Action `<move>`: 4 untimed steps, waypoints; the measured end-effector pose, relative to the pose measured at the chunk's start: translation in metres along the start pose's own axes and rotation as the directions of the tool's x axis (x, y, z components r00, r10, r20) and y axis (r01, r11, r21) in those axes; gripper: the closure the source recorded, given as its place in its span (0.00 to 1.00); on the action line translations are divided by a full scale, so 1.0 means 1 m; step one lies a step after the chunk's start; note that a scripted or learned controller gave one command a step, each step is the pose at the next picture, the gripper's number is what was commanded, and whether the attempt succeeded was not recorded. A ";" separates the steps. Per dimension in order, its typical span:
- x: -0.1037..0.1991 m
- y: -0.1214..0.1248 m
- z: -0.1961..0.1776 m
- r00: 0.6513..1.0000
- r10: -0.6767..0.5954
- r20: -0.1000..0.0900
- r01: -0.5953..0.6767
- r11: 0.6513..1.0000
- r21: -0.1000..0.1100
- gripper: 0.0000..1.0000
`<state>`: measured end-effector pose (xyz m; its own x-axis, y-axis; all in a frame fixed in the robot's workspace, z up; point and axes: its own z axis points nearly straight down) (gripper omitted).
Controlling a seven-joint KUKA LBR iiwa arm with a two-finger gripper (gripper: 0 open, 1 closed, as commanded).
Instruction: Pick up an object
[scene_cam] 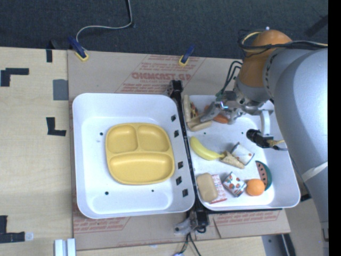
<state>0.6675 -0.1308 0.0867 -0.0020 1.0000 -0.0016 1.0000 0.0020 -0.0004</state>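
Note:
The right bin (285,196) holds several toy foods. A yellow banana (205,150) lies in its middle, with a tan wedge (233,160) and a small grey-white box (243,153) beside it. Along the front lie a tan bread piece (205,186), a red-and-white carton (233,184), an orange (255,187) and a watermelon slice (264,173). At the back left lies a brown-and-cream sandwich-like piece (192,117). My gripper (220,109) hangs low over the bin's back part, just above a small red-orange item (221,119) and right of the sandwich piece. Nothing visibly sits in it.
The left bin (85,143) holds a yellow divided plate (139,152). A black divider (180,137) runs between the bins. The grey arm (298,100) covers the right bin's right side. Blue-yellow clamps (79,49) hold the cardboard at the back.

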 end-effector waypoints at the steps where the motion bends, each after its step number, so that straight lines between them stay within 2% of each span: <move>1: 0.002 0.001 -0.011 1.000 -0.001 -0.003 0.001 1.000 -0.002 1.00; 2: 0.002 0.001 -0.011 1.000 -0.001 -0.003 0.001 1.000 -0.001 0.00; 4: 0.004 0.000 -0.001 1.000 0.003 0.006 -0.003 1.000 0.002 0.00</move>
<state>0.6679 -0.1267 0.0874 0.0009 1.0000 -0.0077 1.0000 -0.0009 -0.0021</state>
